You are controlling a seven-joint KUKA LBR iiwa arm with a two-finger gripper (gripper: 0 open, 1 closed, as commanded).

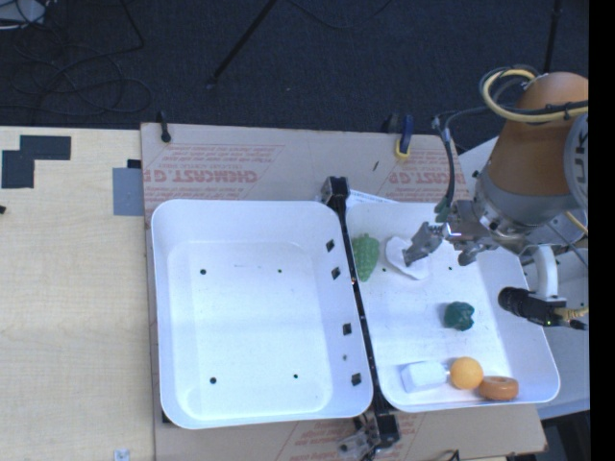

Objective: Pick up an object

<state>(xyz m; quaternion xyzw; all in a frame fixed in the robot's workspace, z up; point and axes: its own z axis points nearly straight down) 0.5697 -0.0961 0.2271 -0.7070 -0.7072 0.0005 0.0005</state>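
Observation:
In the right bin [538, 373] lie a light green ridged object [365, 255] by the left wall, a white curved piece [404, 259], a dark green lump [459, 315], a white block [421, 376], an orange ball [466, 373] and an orange ring-shaped piece [499, 388]. My gripper [420, 249] reaches in from the right and hangs just over the white curved piece, at its right edge. The grey fingers point down to the left. Nothing shows between them.
The left bin [250, 315] sits beside the right one, with a black divider [348, 286] between them. Both rest on cardboard [240, 166] over a wooden bench. A black cylinder part [524, 303] of the arm overhangs the right bin's right edge.

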